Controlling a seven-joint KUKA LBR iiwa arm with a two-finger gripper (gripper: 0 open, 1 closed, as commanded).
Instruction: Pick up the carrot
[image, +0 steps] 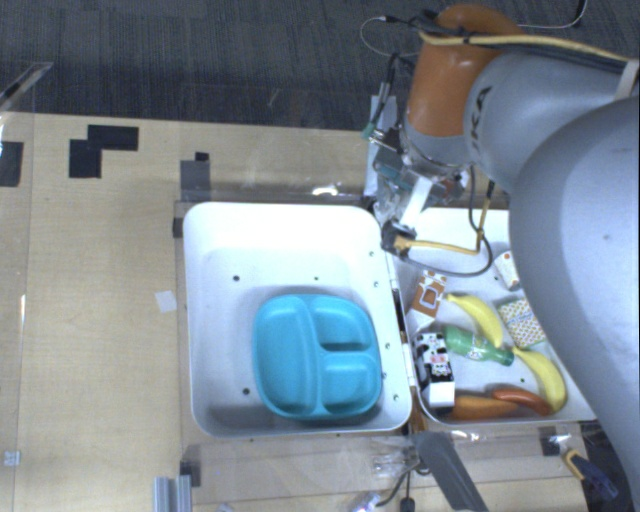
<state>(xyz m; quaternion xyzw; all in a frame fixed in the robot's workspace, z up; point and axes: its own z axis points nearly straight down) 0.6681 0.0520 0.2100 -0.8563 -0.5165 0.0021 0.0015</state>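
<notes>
On the bench (100, 300), two white bins are being shown side by side. The left bin (290, 225) is being taken up mostly by a blue plate (317, 353) with three sections, lying flat near the front. Nothing is being held in the plate's sections.

The right bin (470, 412) is being partly covered by the big grey arm (570, 180). Several things are being kept in this bin. The carrot (500, 401) is being seen lying flat along the front wall, orange with a redder part on top. Just behind it, a long yellow banana (505, 340) is being seen, curving toward the right. A green bottle (477, 345) is being seen lying on its side, touching the banana. A small black and white box (435, 362) is being seen beside the bin's left wall, near the carrot's left end. A small brown and white card (431, 293) is being seen farther back. A patterned packet (522, 322) is being seen at the right, partly hidden by the arm.

The gripper (398, 215) is being held above the back corner where the two bins meet, well apart from the carrot. Whether it is open or shut cannot be told. Nothing is being seen in it.
</notes>
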